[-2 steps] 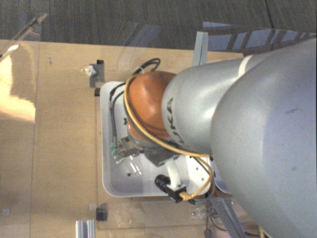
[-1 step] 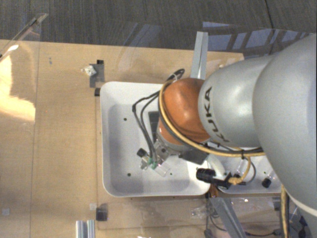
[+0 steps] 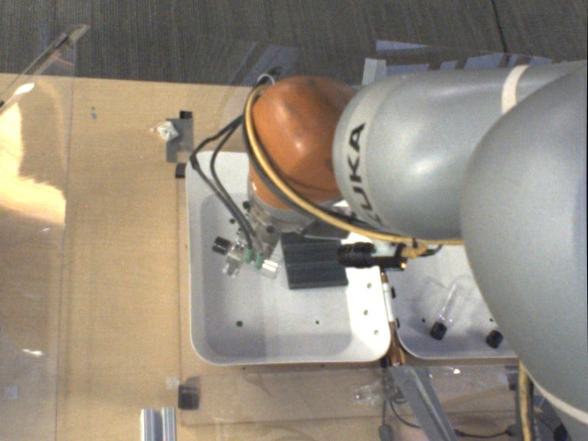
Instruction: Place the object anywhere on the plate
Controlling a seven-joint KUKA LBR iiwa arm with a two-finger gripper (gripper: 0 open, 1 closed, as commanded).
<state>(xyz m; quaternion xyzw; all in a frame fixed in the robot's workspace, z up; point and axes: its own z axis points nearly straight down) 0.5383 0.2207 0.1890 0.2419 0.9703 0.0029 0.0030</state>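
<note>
From above, the arm (image 3: 432,145) covers most of the left bin (image 3: 220,329), gripper (image 3: 246,254) low beside a dark block (image 3: 314,261). The finger state cannot be made out. No plate or held object is identifiable; a blind grasp may miss. Small dark items (image 3: 439,329) lie in the right bin (image 3: 459,345).

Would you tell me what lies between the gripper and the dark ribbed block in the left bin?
In the camera view, a narrow strip of bare white bin floor separates the gripper from the dark ribbed block.
</note>
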